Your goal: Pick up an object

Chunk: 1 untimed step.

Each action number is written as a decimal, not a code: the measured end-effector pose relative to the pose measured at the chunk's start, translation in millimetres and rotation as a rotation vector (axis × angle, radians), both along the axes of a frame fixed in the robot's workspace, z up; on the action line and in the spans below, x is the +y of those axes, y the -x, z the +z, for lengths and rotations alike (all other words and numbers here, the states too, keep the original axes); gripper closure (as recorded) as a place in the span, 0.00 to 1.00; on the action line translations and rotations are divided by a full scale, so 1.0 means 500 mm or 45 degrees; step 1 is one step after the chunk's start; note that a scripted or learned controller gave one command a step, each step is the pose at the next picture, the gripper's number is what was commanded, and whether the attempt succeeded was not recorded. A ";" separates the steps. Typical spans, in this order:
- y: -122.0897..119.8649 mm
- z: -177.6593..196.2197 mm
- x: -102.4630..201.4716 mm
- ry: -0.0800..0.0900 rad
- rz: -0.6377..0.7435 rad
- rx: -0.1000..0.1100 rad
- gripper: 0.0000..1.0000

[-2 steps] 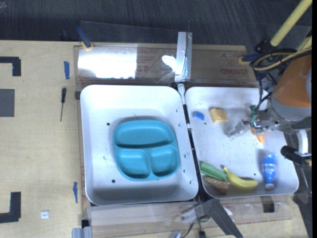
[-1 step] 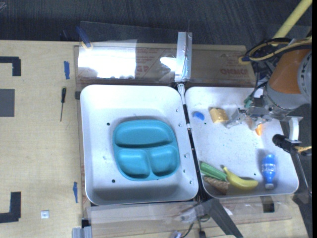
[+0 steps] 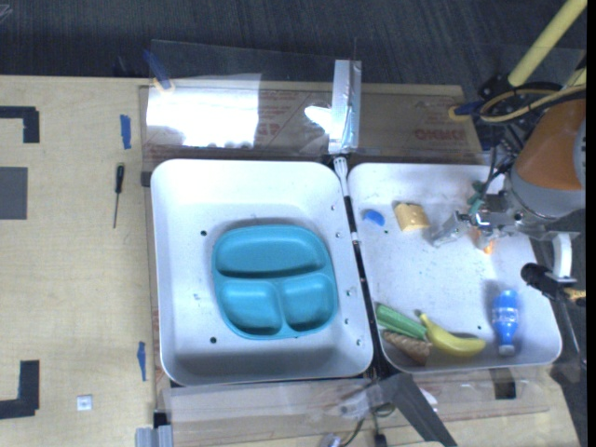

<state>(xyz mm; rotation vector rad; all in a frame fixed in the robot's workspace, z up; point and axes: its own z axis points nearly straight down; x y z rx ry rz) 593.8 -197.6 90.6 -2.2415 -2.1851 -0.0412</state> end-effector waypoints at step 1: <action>-0.081 -0.003 0.007 0.006 -0.151 0.016 0.00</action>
